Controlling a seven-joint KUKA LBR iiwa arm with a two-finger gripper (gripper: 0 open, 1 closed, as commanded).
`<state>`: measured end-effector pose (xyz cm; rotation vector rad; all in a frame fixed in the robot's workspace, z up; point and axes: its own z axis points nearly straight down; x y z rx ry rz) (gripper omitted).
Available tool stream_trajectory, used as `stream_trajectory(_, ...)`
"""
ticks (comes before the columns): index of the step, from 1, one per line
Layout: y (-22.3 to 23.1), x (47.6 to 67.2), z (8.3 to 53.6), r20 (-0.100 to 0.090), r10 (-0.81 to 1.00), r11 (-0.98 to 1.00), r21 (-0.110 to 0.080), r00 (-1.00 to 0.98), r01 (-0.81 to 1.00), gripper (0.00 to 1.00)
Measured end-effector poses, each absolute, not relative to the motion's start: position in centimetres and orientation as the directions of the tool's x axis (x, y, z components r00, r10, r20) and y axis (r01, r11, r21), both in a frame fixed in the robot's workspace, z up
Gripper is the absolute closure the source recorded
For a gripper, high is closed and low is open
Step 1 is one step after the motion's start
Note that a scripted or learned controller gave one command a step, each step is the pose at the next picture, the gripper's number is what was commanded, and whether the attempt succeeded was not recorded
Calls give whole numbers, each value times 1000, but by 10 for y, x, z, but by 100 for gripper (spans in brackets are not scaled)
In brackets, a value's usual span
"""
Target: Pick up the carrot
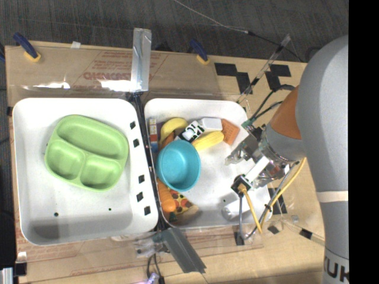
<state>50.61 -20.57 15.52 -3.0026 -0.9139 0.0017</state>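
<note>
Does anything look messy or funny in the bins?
Yes. The toy food is all heaped against the left wall of the right bin, with the blue bowl tipped on its side on top of the pile. The green plate lies flat and tidy in the left bin.

the fingers (pixel 235 158) hang over the right bin's (pixel 207 209) right side. left of them a blue bowl (pixel 179 165); beyond it the carrot (pixel 169 200), low by the wall. green plate (pixel 87 151) in the far left bin (pixel 35 218).
</note>
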Motion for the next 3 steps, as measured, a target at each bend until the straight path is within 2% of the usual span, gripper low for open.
stream_trajectory(1, -191, 556, 117, -5, 493, -870, -8, 870, 493, 0)
stream_trajectory(2, -157, 618, 96, -1, 750, -661, -5, 661, 750, 0)
stream_trajectory(3, -155, 617, 105, -4, 756, -654, -12, 654, 756, 100)
